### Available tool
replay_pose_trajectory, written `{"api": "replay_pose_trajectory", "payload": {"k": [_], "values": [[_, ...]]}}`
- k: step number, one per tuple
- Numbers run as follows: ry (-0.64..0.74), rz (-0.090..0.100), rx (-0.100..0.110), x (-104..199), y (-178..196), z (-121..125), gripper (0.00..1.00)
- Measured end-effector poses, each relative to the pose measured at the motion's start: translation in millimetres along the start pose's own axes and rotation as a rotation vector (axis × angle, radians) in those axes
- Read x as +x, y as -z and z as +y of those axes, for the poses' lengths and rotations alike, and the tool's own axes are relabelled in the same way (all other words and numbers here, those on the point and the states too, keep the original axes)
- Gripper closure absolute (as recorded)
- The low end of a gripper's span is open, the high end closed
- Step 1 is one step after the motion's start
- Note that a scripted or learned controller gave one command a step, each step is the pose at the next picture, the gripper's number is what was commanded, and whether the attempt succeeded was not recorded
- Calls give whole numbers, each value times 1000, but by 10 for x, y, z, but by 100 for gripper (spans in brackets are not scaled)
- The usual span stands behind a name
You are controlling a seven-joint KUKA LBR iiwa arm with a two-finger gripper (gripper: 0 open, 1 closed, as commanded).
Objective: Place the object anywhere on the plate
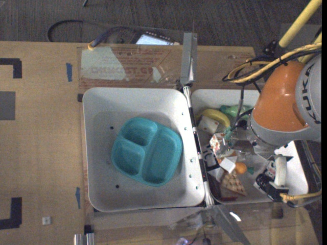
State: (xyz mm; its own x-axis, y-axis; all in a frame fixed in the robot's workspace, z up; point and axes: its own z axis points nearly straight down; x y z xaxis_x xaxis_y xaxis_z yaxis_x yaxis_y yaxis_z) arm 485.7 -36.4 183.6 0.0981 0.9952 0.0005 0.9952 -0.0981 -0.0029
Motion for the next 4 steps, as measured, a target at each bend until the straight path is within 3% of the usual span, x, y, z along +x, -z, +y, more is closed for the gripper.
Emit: {"api": "replay_pose_trajectory", "payload": {"k": [1,2,3,4], "values": [[623,-4,-12,709,34,-109,100],[510,-1,-3,1455,46,276,100],[542,0,-1,1189,3,-73,100],[542,-1,-2,1188,5,-71,0]]}}
